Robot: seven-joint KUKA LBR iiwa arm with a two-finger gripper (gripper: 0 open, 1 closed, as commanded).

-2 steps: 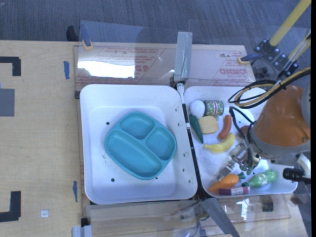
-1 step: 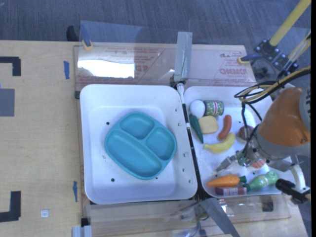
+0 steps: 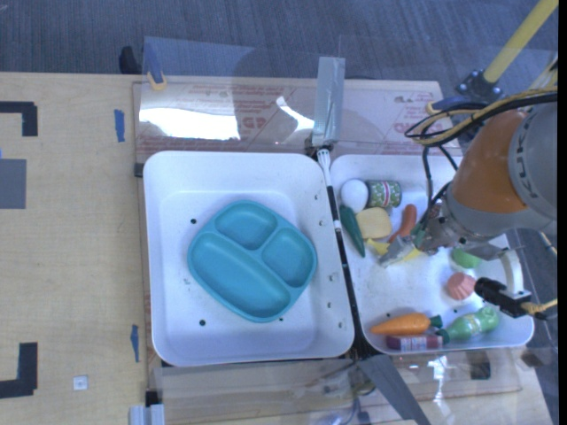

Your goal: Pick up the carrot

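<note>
The carrot [image 3: 401, 325] is orange with a green top. It lies on its side along the near edge of the right bin [image 3: 416, 277], pointing left. My gripper [image 3: 409, 244] hangs low over the middle of that bin, well behind the carrot and apart from it. It is close to a yellow toy [image 3: 375, 223] and a red sausage-shaped toy [image 3: 407, 217]. The grey wrist with its orange band [image 3: 492, 171] hides part of the bin's right side.
The right bin also holds a white egg [image 3: 354, 192], a green can [image 3: 384, 192], a dark green vegetable [image 3: 353, 231], a pink toy [image 3: 459, 285] and a green bottle [image 3: 471, 324] right of the carrot. A blue divided plate [image 3: 252, 259] sits in the left bin [image 3: 168, 193].
</note>
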